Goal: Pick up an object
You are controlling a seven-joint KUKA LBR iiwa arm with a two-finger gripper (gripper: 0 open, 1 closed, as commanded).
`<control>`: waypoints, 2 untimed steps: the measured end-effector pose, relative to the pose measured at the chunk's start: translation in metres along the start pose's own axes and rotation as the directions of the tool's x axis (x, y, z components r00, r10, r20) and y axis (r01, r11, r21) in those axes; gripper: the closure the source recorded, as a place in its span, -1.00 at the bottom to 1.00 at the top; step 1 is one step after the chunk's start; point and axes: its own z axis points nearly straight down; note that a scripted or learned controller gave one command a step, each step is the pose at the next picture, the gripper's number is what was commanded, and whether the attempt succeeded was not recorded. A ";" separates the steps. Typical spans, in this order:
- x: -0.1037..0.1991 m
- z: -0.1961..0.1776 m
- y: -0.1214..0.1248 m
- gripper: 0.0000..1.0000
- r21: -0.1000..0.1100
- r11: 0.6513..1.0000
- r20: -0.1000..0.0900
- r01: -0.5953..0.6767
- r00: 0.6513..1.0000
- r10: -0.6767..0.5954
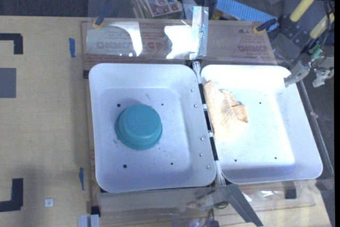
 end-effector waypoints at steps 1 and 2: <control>-0.008 -0.110 -0.005 -1.00 -0.003 0.990 0.002 -0.140 0.990 0.140; 0.035 0.021 -0.030 -1.00 -0.001 1.000 0.001 0.009 1.000 -0.009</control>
